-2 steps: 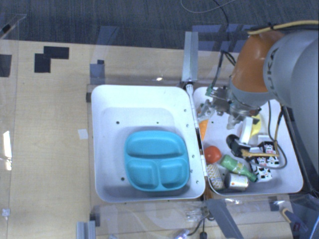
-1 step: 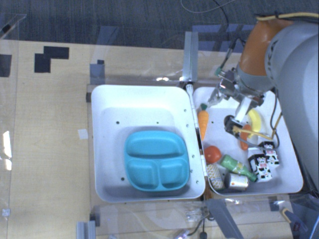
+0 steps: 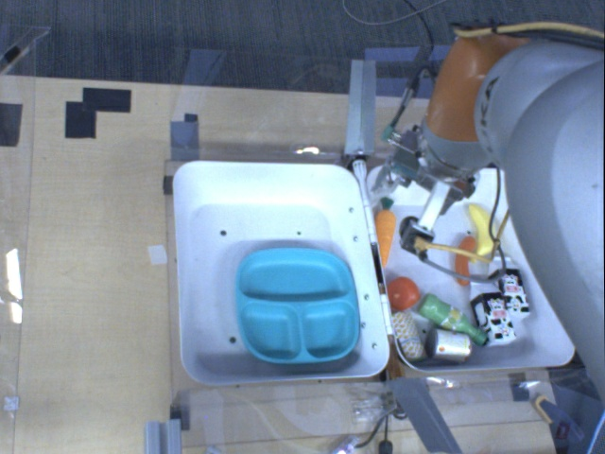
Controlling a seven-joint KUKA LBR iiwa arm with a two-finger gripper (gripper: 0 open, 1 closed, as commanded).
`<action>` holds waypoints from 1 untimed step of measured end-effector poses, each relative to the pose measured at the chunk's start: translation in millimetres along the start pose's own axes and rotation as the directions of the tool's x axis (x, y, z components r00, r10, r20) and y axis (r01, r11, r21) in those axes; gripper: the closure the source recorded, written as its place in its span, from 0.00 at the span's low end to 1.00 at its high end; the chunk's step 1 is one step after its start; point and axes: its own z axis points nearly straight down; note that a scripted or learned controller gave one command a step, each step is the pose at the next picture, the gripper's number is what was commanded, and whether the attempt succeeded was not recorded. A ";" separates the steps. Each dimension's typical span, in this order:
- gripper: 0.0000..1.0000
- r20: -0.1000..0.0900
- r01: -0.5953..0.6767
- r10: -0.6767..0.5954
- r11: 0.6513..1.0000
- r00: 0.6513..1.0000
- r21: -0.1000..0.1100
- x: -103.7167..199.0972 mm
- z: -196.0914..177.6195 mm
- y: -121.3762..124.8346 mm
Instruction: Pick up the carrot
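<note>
The arm (image 3: 548, 159) reached in from the right, its grey bulk hanging over the right side of the right bin (image 3: 553, 353). The orange band (image 3: 458, 93) sat at the far end, above the wrist. The wrist bent down toward that bin's far left corner, where the gripper (image 3: 389, 183) hung low, just beyond the thick end of the carrot (image 3: 385, 236). Whether the gripper was open or closed could not be told.

In the right bin, a can (image 3: 452, 345) lay nearest, by the near wall, with a speckled thing (image 3: 408, 329) just left of it. Next came a green bottle (image 3: 449, 315) lying on its side, a black-and-white cow toy (image 3: 501, 315) to its right and a tomato (image 3: 404, 293) to its left. Farther in were a small orange piece (image 3: 463, 258) and a banana (image 3: 482, 230). The carrot lay lengthwise along the left wall, tapering toward the tomato.

The left bin (image 3: 203, 253) held a blue divided plate (image 3: 298, 303) in its near half.
</note>
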 end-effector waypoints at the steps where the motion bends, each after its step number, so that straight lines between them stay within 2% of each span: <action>1: 0.00 0.002 -0.192 0.192 0.981 0.981 0.002 -87.9 53.9 18.5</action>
